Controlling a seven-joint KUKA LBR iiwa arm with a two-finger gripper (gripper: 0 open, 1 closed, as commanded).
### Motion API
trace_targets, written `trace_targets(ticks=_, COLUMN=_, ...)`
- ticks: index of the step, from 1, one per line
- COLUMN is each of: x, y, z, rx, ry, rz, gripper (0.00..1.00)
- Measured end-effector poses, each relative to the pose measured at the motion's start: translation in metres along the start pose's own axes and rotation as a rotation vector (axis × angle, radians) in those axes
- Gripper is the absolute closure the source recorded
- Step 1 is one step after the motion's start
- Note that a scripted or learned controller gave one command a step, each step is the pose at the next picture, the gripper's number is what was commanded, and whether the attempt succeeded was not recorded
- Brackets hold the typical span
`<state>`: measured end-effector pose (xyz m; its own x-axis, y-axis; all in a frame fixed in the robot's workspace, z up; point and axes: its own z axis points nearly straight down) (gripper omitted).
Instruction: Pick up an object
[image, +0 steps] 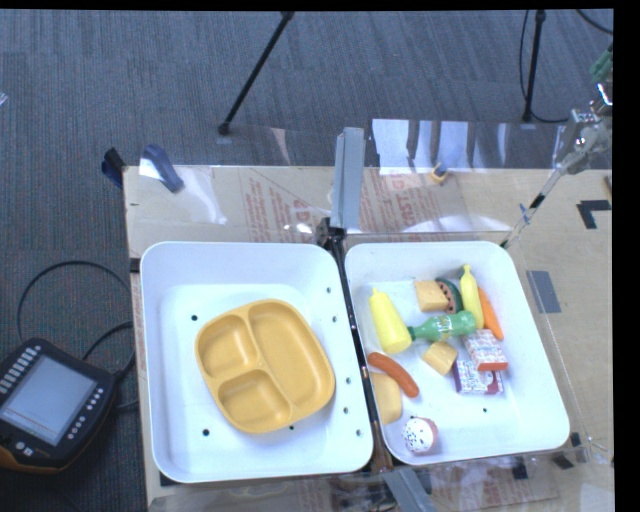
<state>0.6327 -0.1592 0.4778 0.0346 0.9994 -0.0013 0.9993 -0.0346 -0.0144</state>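
Observation:
The right white bin (535, 395) holds several toy foods. A yellow squeeze bottle (388, 320) lies beside a green bottle (445, 325). Below them are a red sausage (393, 373) and a small cheese cube (439, 357). A tan bread piece (432, 294), a yellow banana (468, 290) and an orange carrot (490, 313) sit toward the bin's far side. A red-and-white carton (480, 362) lies on the right. A tan bun (386, 397) and a white spotted ball (420, 434) rest near the front edge.
The left white bin (165, 290) carries a yellow three-compartment plate (264, 364). A grey post (348, 180) stands behind the gap between the bins. A teach pendant (45, 405) lies on the floor at left. Tripod legs (255, 70) stand behind the bench.

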Motion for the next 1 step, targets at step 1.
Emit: trace_targets(ticks=1, x=0.0027, y=0.0018, z=-0.0076, rx=0.004, ry=0.0, rz=-0.009, gripper=1.0)
